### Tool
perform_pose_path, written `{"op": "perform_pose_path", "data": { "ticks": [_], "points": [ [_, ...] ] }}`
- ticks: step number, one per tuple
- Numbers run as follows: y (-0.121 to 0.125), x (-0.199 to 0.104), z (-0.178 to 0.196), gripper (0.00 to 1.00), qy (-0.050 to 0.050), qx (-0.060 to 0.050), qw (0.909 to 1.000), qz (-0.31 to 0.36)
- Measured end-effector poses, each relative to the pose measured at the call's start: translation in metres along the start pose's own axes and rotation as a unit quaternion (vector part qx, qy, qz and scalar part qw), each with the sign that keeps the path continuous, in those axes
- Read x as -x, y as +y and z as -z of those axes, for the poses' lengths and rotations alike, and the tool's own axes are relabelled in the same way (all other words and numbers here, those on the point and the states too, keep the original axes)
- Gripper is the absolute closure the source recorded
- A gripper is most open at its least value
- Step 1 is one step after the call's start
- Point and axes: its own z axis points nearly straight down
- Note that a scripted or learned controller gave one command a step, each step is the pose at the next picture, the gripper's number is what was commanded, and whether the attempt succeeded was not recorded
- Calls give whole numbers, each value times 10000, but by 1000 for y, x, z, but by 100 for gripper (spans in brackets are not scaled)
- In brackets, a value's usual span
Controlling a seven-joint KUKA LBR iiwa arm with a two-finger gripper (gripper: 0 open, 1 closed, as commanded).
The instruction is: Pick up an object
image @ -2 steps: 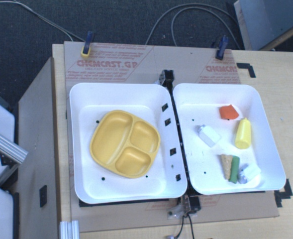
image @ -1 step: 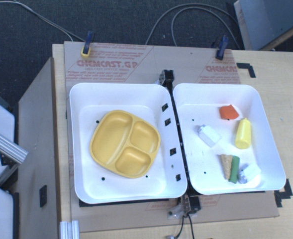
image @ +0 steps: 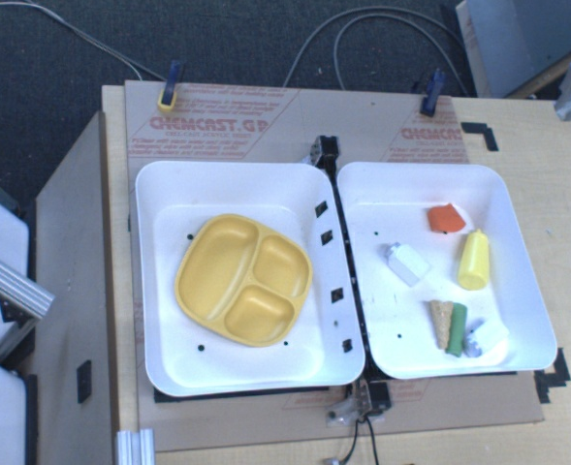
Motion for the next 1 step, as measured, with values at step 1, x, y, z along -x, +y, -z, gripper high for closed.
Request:
{"op": "perform_pose_path", "data": {
  "ticks": [1],
  "points": [
    [2,-22,144,100,-49,154,9999,24]
  ]
}}
